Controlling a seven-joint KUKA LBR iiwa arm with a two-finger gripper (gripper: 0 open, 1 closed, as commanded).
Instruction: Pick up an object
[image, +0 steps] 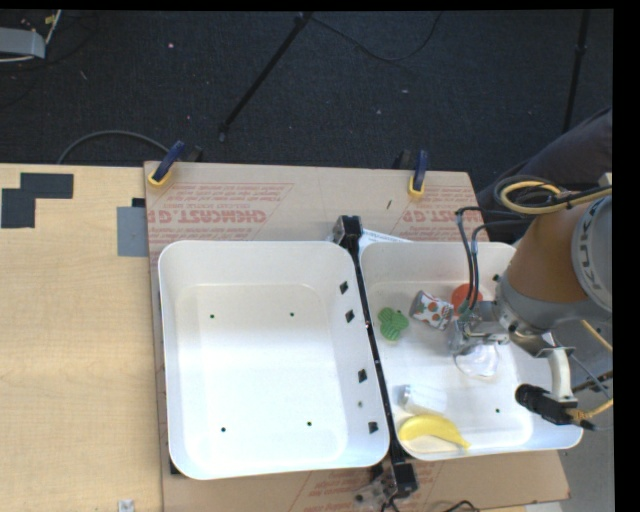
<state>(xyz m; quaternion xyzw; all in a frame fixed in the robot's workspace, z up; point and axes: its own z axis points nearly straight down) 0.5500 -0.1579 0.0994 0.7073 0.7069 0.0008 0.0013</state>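
My arm (560, 262): it enters from the right edge of the frame, the orange band above the wrist over the right bin's upper right part.
My tool (472, 338): low in the right bin (500, 425), right of centre of the frame; whether it is wide or narrow I cannot tell.
White crumpled object (481, 360): directly under my tool, touching or just below it; I cannot tell if it is gripped.
Red object (464, 295): just above my tool, partly hidden by it.
Patterned carton (431, 309): just left of my tool, lying tilted.
Green object (392, 324): further left, near the divider between the bins.
Banana (432, 432): lower left corner of the right bin, well apart from my tool.
Left bin (200, 270): centre left of the frame, on the bench (70, 350).
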